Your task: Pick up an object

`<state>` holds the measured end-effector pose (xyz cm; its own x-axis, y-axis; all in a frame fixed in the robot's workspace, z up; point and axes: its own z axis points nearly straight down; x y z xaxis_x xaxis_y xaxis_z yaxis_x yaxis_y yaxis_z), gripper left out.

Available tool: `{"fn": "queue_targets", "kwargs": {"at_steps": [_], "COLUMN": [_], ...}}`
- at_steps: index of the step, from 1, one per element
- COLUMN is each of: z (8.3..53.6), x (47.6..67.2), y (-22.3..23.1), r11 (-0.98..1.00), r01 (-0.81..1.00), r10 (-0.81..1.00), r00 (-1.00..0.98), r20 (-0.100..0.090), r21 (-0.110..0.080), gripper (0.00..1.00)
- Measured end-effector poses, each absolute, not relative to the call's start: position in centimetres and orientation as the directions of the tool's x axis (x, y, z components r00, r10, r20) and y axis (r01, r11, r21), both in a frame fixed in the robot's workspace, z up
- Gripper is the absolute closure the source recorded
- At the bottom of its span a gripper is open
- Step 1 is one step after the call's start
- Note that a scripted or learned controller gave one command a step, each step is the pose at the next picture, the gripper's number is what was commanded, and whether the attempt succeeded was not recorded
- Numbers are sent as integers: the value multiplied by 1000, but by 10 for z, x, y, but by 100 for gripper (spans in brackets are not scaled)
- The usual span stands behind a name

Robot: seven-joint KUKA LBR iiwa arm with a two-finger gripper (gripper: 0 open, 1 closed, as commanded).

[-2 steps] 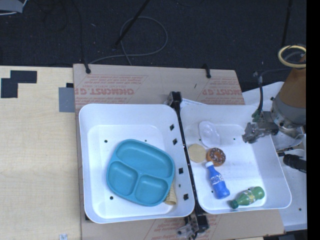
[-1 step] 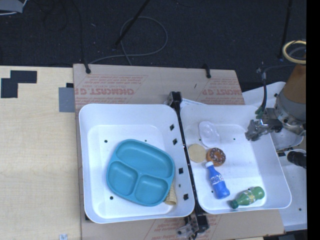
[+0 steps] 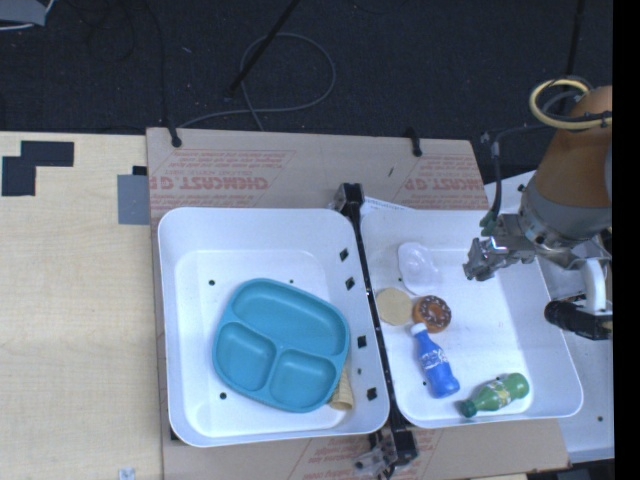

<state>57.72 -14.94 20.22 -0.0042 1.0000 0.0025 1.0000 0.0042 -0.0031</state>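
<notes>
The gripper (image 3: 483, 259) hangs over the right bin (image 3: 560, 368), up and right of the donut (image 3: 433, 313); how far it is open I cannot tell. Below the donut lie a blue bottle (image 3: 435, 361) and, further right, a green bottle (image 3: 496, 393); a beige disc (image 3: 394, 306) touches the donut's left.

A robotics lab: cables (image 3: 290, 63) trail over dark floor at twelve o'clock, cardboard (image 3: 300, 173) under two white bins (image 3: 180, 268), arm (image 3: 575, 183) at three.

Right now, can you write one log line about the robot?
gripper: over right bin, holding nothing seen | blue bottle, green bottle: lying in bin | blue tray: left bin
</notes>
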Motion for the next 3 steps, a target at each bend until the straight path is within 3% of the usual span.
{"fn": "queue_targets", "kwargs": {"at_steps": [3], "z": [199], "x": [579], "y": [18], "r11": [4], "r01": [1000], "r10": [1000], "r00": [-4], "r20": [3], "r21": [-6], "gripper": [100]}}
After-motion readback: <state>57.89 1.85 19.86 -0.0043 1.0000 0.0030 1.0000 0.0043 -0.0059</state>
